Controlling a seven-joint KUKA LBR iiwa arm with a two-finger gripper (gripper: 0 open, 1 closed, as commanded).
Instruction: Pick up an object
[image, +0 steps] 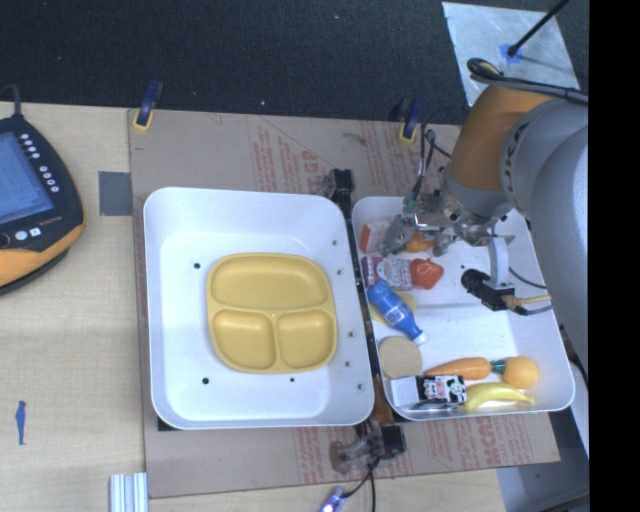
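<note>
A small red object (427, 273), glossy and rounded, lies in the right bin (530, 330) just below the jaws (425, 232). The arm's wrist hides them, so I cannot tell whether they are open or hold anything.

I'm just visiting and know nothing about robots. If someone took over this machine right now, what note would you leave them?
Pincer: low over the far end of the right bin, among the small items there; its grip cannot be judged.
Things: blue bottle, red piece, carrot, orange and banana all lie in the right bin. Yellow divided tray sits in the left bin.
Done: nothing visibly lifted.
Left: pick up one object.
</note>
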